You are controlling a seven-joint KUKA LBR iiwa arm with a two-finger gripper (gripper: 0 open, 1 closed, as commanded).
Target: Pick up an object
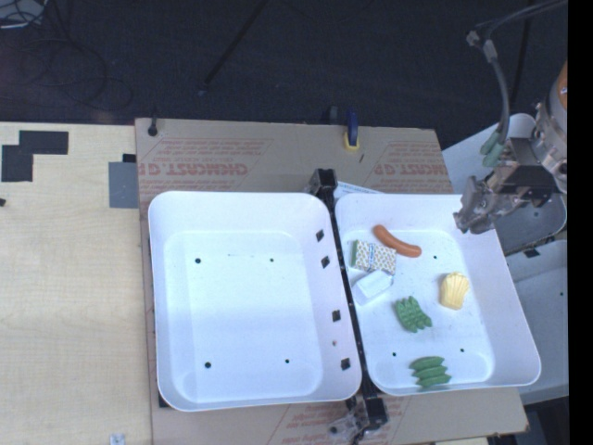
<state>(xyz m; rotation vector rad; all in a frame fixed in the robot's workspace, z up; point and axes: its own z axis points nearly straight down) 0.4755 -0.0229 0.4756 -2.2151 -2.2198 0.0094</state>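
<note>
The right bin (505, 276) holds several small toy foods: an orange-red sausage (397, 241) near its back, a green-and-white patterned packet (374, 257), a white flat piece (374, 285), a yellow corn piece (453, 291), a green leafy item (412, 314) and green pea pods (430, 371) at the front. My gripper (475, 213) hangs over the bin's back right rim, to the right of the sausage and above the corn. Nothing shows between its fingers.
The left bin (167, 248) lies beside the right one, with black clips along the shared divider (338, 286). Both rest on a cardboard sheet (278, 156) on the wooden bench. A cable (500, 82) arcs above the wrist.
</note>
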